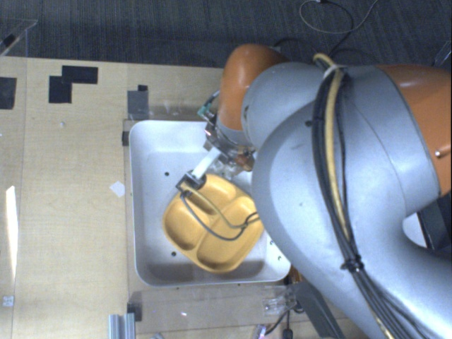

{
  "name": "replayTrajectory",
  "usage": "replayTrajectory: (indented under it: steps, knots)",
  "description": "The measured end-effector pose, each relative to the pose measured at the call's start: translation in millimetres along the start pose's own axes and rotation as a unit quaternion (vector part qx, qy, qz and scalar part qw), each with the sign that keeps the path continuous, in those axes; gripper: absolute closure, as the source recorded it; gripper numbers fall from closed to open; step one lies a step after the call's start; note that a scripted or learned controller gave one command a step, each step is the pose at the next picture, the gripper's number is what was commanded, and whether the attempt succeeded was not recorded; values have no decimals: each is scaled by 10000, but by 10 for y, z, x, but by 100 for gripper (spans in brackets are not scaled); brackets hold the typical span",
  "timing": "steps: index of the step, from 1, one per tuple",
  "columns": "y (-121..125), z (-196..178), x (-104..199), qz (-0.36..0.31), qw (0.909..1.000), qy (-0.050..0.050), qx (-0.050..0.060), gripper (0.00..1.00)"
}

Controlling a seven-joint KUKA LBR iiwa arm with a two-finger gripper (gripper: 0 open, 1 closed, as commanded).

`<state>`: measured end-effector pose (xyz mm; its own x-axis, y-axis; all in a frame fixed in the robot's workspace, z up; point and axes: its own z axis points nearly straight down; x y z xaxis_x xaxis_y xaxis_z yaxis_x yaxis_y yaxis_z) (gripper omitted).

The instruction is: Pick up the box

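while the grey arm (pixel 339 189) reaches in from the right and covers much of the view, the yellow box (pixel 212 224) lies on the floor of a shallow white bin (pixel 141 210), in the middle towards the bin's near wall. the box is rounded at its corners, with a glossy top split into soft, shallow lobes, and it sits a little skewed to the bin's walls. its right edge passes under the bulk of the arm, so that side is hidden.

the end effector (pixel 227 155) hangs below the orange band (pixel 244 69) over the far right part of the bin, just beside the box's far edge. whether it touches the box cannot be told, and whether it is apart or together cannot be told either, since the wrist blocks the sight of it. nothing shows the box lifted; its underside rests level on the bin floor.

the bin's floor bears a few small dark dots on the left of the box. the bin is set into a pale wooden bench (pixel 70 210), which carries black square marks (pixel 70 80) near its far left corner and a small white scrap (pixel 116 188) just left of the bin. beyond the bench lies dark carpet (pixel 141 13) with a thin looped cable (pixel 328 13) on it
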<state>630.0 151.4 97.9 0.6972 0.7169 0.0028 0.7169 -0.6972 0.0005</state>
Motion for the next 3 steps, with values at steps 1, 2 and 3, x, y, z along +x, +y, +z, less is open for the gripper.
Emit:
replayTrajectory:
  steps: [1, 2, 3]
  knots:
    - [-413, -2187, 482, -446, 9990, 10, -5, 100]
    - [-366, -61, 364, -576, 9983, 4, 0, 100]
    - [-667, -1475, 536, -254, 9997, 14, -2, 100]
